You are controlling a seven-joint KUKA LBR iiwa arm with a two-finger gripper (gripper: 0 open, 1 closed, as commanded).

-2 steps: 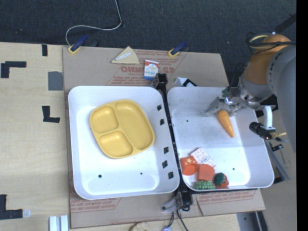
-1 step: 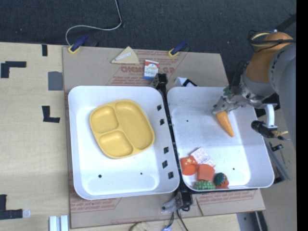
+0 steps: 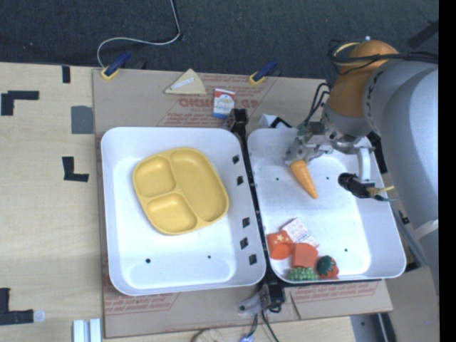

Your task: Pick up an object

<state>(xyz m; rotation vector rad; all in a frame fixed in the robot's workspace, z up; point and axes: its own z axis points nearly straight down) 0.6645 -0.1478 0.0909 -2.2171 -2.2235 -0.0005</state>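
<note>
On the bench, the left bin (image 3: 114,212) holds a yellow divided tray (image 3: 179,189) lying flat, out of play for now. In the right bin (image 3: 370,251), small toy foods (image 3: 303,256) sit bunched at the near edge, while an orange carrot (image 3: 305,179) lies alone mid-bin, likely the chosen target. The hand (image 3: 308,150) sits directly over the carrot's thick end, touching or nearly so; I cannot tell how far it is open.

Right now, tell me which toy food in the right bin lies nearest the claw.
The orange carrot, alone just below the claw; the other toy foods cluster at the bin's near edge.
</note>
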